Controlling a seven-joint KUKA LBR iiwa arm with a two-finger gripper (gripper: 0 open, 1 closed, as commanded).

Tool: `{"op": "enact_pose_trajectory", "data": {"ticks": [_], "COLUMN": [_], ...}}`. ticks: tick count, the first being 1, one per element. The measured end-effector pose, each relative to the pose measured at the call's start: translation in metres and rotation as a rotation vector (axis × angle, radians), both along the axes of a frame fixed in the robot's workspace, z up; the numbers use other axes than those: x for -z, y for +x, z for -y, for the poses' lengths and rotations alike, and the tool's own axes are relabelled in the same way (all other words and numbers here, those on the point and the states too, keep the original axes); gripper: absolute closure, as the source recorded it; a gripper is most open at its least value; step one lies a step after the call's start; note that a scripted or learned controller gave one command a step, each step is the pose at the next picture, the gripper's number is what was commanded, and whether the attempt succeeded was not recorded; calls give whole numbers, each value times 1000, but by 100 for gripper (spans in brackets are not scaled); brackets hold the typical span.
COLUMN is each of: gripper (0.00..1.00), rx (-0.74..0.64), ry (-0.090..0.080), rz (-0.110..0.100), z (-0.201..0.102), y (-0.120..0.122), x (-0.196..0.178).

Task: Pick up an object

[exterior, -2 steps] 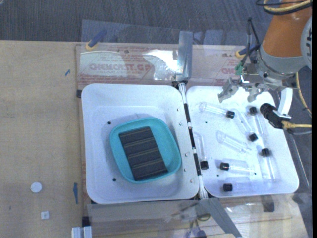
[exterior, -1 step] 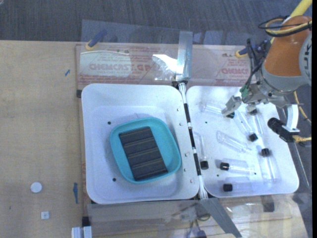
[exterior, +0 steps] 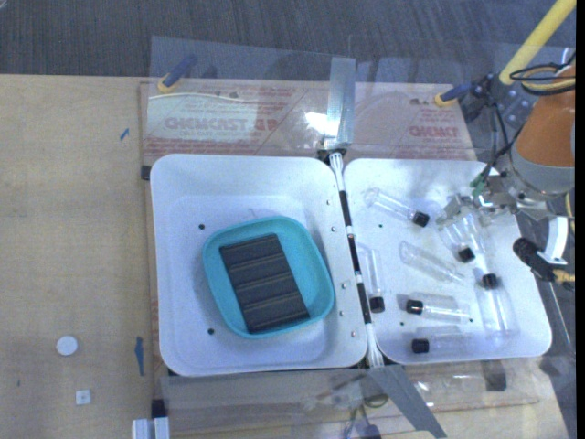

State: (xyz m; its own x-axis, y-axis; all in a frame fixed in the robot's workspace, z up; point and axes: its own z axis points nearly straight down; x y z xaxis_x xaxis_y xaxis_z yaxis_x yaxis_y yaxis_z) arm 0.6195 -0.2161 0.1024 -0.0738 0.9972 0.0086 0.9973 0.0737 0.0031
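Left bin [exterior: 174,190]: teal tray [exterior: 219,254] sits near center, slightly toward 5 o'clock, with a dark ribbed block [exterior: 263,283] lying in it. Block's long axis runs roughly 11-to-5 o'clock, ribs crossing it.

Right bin [exterior: 530,337]: several clear plastic tubes with black caps, scattered, all lying flat.
- Tube along the divider [exterior: 370,282], long axis near 12-to-6, cap at the 6 o'clock end.
- Upper tube [exterior: 395,207], axis about 10-to-4, cap pointing to 4 o'clock.
- Middle tube [exterior: 430,262], axis about 10-to-4, cap not clear.
- Lower tube [exterior: 439,309], nearly 9-to-3, cap at the 9 o'clock end.
- Loose black cap [exterior: 420,345] at 6 o'clock of the bin, near the front wall.
- Tube under the gripper [exterior: 460,241], axis roughly 11-to-5, cap at the 5 o'clock end.
- Far-right tube [exterior: 494,302], about 12-to-6, cap at the 12 o'clock end.

Gripper [exterior: 477,204] is at about 2 o'clock of the right bin, low over the tube cluster, arm with orange band [exterior: 548,135] coming in from 3 o'clock. Claw state: cannot tell, the metal parts blur against the clear tubes. No tube visibly between the fingers.

Crowding: the tubes near the gripper lie close together, the nearest one just beside it at 7 o'clock; right bin wall is close at 3 o'clock.

Outside the bins: blue-handled clamps [exterior: 175,71] at the back, small white disc [exterior: 67,345] on the wooden bench [exterior: 64,199] at 8 o'clock.
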Motion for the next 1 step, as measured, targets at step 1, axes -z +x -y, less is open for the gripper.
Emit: {"op": "enact_pose_trajectory", "data": {"ticks": [1], "gripper": [0], "rx": [21], "ry": [-9], "rz": [1], "z": [-20], "y": [0], "x": [15]}}
